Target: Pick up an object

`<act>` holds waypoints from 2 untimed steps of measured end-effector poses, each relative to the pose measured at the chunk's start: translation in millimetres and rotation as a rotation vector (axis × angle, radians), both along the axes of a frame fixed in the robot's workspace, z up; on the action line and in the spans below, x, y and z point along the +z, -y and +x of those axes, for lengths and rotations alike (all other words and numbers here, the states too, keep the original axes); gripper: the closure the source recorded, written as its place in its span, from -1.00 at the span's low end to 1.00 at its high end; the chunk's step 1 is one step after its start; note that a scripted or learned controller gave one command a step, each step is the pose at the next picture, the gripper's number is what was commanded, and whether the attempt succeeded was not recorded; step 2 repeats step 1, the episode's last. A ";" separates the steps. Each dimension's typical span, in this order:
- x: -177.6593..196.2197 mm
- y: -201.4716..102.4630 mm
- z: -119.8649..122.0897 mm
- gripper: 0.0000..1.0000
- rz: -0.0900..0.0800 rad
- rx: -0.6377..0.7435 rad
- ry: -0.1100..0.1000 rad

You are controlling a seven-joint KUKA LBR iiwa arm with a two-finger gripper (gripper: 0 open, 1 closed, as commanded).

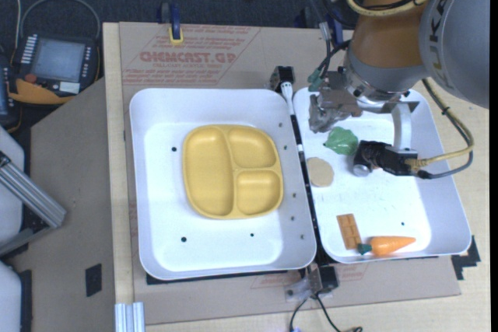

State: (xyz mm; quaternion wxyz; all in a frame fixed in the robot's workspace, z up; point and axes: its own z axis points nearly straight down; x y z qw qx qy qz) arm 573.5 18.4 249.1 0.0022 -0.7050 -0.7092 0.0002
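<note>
The gripper (323, 114) is being held low over the far end of the right bin (393, 202), close to the wall that is shared with the left bin (152, 167). Its state is not being shown clearly: its tip is being shadowed and partly covered by the grey and orange arm (397, 12), so whether it is open or closed cannot be told, and nothing is being seen in its grasp. Much of the right bin's far corner is being hidden under the arm, which is being cut off by the upper right of the frame.

A green object (341, 141), crumpled in outline and hard to identify, is lying on the bin floor just beside the gripper, on its nearer side; whether the two are touching cannot be made out. A tan disc (320, 172) is lying near it, closer to the shared wall. A brown block (349, 231) and a toy carrot (391, 245) are resting well apart from the gripper, at the bin's near edge. A yellow divided plate (232, 169) is sitting in the middle of the left bin.
</note>
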 end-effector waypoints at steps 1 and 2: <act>-1.7 -44.2 -27.4 1.00 -0.001 -0.001 -0.001; -1.7 -44.2 -27.4 1.00 -0.001 -0.001 -0.001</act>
